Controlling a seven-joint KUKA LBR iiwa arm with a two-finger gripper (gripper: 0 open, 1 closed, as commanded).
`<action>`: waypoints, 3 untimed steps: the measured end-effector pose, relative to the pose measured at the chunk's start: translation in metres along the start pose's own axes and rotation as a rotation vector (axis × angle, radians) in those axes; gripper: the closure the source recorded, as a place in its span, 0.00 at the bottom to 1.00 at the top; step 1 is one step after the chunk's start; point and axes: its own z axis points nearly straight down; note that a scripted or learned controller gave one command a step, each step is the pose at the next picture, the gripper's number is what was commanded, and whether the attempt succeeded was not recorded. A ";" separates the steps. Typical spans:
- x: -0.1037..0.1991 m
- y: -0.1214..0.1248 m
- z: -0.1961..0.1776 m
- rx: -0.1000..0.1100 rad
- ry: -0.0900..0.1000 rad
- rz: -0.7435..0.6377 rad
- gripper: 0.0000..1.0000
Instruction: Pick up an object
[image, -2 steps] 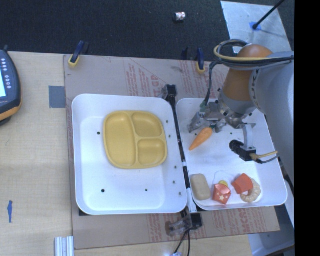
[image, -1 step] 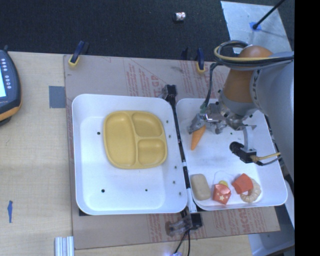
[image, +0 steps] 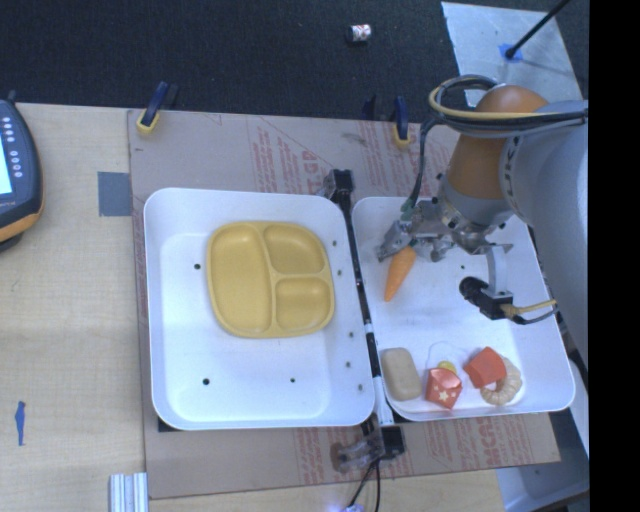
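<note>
Caught in the approach step, with the gripper (image: 428, 240) low over the far end of the right bin (image: 545, 335) and just at the thick end of the carrot (image: 399, 272). Carrot lying flat on the bin floor near the left wall, pointed tip toward the camera, apparently not yet lifted. Impossible to tell the state of the jaws from this angle: spread, pressed together or pinching, all masked by the grey wrist and its cabling.

Next, by the look of it: settling squarely over the carrot's body, closing across its width, then raising straight up clear of the wall.

Waiting along the near edge of the same bin: a beige block (image: 402, 373), a red cube (image: 444, 388) with a yellow star, and a red piece (image: 485, 366) resting on a pale ring (image: 508, 386). In the left bin (image: 160, 300), a yellow divided plate (image: 270, 278).

Hard to make out: a small black part (image: 482, 296) on a yellow cable beside the arm. Cut off at the left edge: a handheld pendant (image: 15, 170)
</note>
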 end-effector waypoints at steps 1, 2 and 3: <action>-0.001 0.003 0.000 -0.001 0.000 -0.001 0.00; 0.004 -0.005 0.001 0.006 0.001 0.000 0.00; 0.002 -0.004 -0.010 0.007 0.001 -0.001 1.00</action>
